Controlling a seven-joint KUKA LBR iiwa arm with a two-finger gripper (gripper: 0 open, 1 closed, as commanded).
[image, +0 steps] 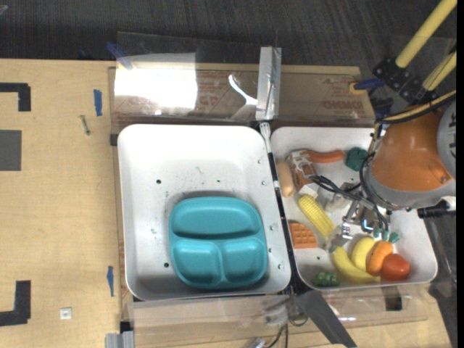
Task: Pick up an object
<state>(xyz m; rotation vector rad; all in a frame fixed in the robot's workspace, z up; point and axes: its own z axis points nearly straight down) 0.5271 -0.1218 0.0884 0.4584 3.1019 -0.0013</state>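
Note:
The right bin (420, 232) holds a pile of toy food. My gripper (360, 222) hangs low over its middle, beneath the orange band (409, 158) of the arm. It sits just above a yellow lemon (362, 252) and a banana (346, 267), with a corn cob (316, 214) to its left. An orange fruit (381, 256) and a red tomato (396, 268) lie at its lower right. I see nothing held in the gripper.
A carrot (324, 156), a dark green piece (355, 158), a tan roll (285, 178), an orange waffle (302, 235) and a green pod (326, 278) also lie in the right bin. The left bin (138, 194) holds a teal divided tray (216, 241). A metal divider (268, 85) stands behind.

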